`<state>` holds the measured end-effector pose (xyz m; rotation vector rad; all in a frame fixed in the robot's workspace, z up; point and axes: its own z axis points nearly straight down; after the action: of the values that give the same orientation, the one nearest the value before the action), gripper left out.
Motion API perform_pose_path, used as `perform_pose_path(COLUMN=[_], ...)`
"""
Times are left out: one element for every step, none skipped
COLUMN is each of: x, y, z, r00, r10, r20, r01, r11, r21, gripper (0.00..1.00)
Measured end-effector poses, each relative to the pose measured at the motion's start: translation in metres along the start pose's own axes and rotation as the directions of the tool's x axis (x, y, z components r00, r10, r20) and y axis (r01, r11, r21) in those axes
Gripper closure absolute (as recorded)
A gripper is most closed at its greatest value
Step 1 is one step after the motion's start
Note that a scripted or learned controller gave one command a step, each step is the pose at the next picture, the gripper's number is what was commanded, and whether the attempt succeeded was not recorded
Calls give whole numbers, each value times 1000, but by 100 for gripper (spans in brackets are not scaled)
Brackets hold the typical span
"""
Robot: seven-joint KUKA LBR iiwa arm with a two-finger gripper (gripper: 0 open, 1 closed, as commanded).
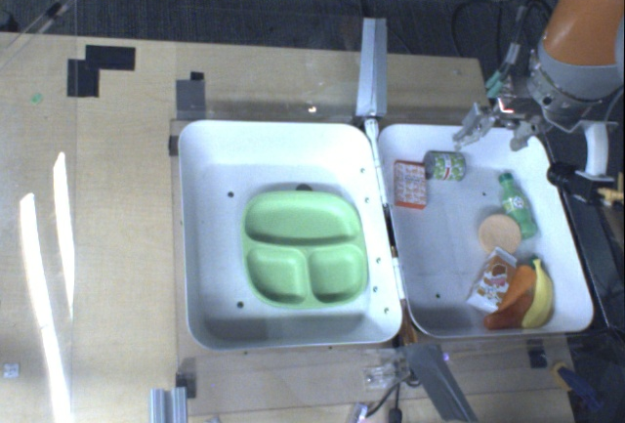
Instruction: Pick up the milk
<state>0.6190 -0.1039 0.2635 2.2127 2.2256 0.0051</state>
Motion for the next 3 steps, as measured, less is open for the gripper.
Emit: perform_pose_path(x=[-65, -38, 40], y=[-74, -118, -131], z=[62, 158, 77], r00=[992, 977, 975], r10=[-128, -213, -221], r20=[1, 0, 0], r01=[128, 213, 221], r11=[992, 977, 975], r21=[-1, 1, -2], gripper=[0, 0, 0])
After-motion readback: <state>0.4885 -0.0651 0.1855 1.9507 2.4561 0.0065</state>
